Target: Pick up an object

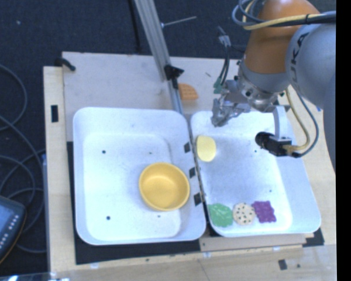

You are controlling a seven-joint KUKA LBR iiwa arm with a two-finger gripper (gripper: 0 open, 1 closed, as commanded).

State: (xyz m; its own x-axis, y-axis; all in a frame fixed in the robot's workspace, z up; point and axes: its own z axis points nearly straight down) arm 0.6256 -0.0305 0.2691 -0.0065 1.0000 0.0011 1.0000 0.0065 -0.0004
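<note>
My gripper (219, 119) hangs over the back left corner of the right bin (292, 180), its fingers close together with nothing seen between them. A pale yellow disc (206, 148) lies just in front of it, against the bin's left wall. Along the front edge of the right bin sit a green piece (221, 214), a round cookie (243, 213) and a purple piece (264, 211). A yellow bowl (164, 186) stands upright in the left bin (105, 157).
A slanted metal pole (158, 45) rises from between the bins at the back. An orange object (187, 92) lies on the bench behind the bins. A black cable fitting (272, 142) hangs off the wrist over the right bin.
</note>
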